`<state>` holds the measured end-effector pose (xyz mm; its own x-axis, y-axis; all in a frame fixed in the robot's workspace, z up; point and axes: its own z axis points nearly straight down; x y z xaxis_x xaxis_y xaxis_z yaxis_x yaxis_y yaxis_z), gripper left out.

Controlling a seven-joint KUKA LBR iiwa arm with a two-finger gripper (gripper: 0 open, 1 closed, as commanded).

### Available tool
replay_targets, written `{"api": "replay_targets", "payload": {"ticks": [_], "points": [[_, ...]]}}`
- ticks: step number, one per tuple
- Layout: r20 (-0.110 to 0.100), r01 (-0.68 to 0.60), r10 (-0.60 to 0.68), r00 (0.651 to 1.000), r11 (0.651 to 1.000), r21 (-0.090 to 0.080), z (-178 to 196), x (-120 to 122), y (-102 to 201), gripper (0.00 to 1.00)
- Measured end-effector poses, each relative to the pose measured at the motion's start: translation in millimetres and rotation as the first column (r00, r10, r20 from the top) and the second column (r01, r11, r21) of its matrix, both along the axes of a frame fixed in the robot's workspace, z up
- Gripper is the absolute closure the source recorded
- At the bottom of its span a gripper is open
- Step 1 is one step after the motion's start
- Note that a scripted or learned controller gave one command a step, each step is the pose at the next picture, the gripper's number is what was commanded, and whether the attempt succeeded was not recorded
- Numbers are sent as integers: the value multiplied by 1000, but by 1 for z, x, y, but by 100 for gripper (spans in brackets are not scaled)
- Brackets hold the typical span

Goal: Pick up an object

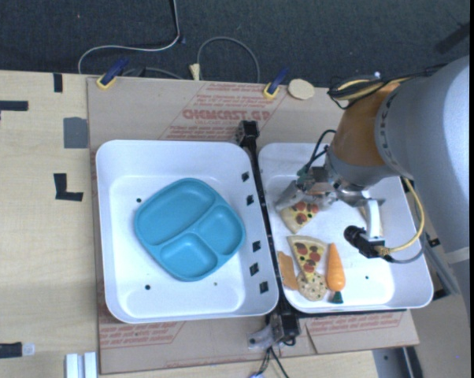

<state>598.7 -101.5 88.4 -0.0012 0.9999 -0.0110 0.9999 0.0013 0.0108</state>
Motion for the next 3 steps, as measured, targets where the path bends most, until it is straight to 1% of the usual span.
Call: {"api": "replay_targets", "payload": {"ticks": [1,2,3], "points": [[1,0,0,1000,1000,6,2,1,-4,0],[-2,0,1,1000,1000,8,1,5,-8,0],[-1,2,-2,1000,1000,5,0,-9,-6,0]]}}
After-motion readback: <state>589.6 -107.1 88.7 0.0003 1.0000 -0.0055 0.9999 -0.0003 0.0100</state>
